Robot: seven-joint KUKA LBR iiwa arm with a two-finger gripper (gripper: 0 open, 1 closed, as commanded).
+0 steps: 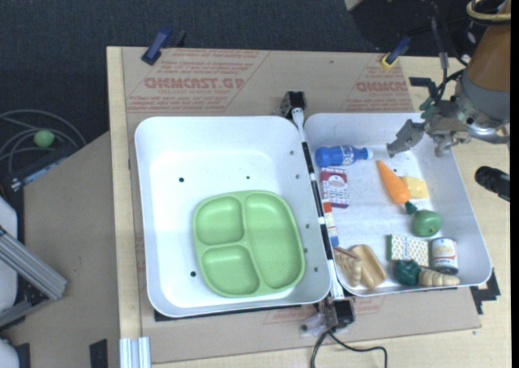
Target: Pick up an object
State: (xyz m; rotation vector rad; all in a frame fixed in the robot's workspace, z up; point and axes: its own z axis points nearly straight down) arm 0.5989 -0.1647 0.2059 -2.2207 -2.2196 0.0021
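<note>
The right bin (466, 196) holds several small items: a blue bottle (340, 154), a red and white carton (333, 186), an orange carrot (394, 184) beside a yellow piece (417, 188), a green ball (426, 222), a small can (443, 253), a patterned block (405, 246) and tan bread pieces (363, 265). My gripper (423, 141) hangs over the far part of that bin, just beyond the carrot. It is open, with nothing between its fingers.
The left bin (162, 156) holds a green divided plate (246, 242). A black divider (312, 176) runs between the bins. The grey arm with its orange band (491, 66) comes in from the upper right. Clamps sit at the board's far edge.
</note>
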